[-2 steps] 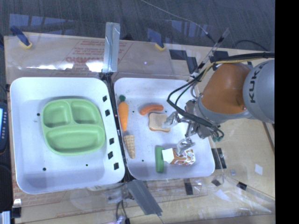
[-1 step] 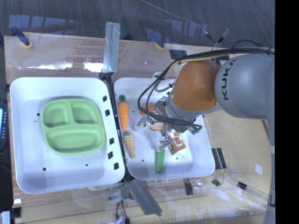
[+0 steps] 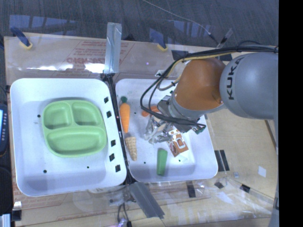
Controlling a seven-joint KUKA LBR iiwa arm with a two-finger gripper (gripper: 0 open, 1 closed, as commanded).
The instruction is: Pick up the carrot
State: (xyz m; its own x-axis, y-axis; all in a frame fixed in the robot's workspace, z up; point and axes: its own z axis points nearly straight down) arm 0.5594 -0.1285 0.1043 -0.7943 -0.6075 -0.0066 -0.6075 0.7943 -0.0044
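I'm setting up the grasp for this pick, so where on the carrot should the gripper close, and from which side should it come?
Judging by its pose, grip the carrot across its thick orange middle, coming straight down. It lies flat, lengthwise along the right bin's left wall, green top away from the camera. Close the fingers along that wall, since sideways room looks tight, and stay clear of the ice cream cone at its tip.

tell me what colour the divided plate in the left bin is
Light green plate, seen in the camera view.
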